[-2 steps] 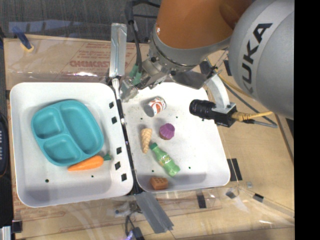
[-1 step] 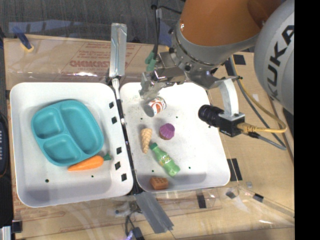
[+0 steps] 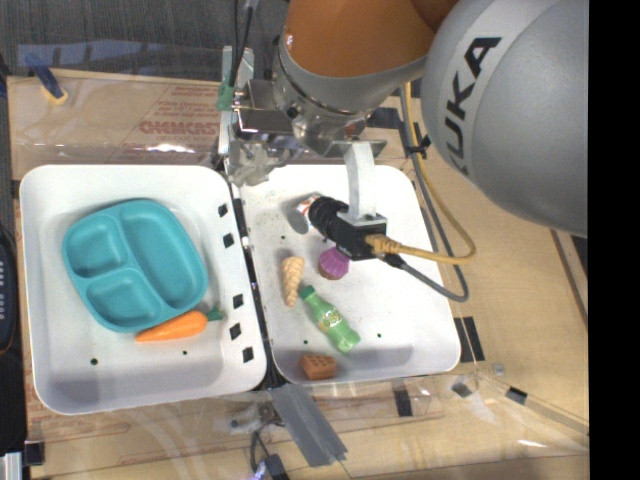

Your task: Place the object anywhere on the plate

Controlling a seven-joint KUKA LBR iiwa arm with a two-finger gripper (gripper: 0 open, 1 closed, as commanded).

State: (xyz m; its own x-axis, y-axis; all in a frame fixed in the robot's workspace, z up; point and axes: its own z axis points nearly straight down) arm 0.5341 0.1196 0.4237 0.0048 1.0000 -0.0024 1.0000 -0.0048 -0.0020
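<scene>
A teal divided plate (image 3: 130,263) lies in the left bin (image 3: 50,368). An orange carrot (image 3: 172,328) rests against the plate's front edge, on the bin floor. In the right bin (image 3: 430,318) lie a cream cone-shaped piece (image 3: 291,278), a green bottle (image 3: 330,320), a purple piece (image 3: 334,263) and a brown piece (image 3: 318,366). My gripper (image 3: 252,166) hangs at the back of the bins, over the divider between them, under the large orange and grey wrist. The arm hides most of it. I see nothing held in it.
A black camera module (image 3: 345,230) with a yellow cable (image 3: 430,255) hangs from the wrist over the right bin's back half. A small grey and red item (image 3: 303,209) lies beside it. The bulky arm covers the upper right.
</scene>
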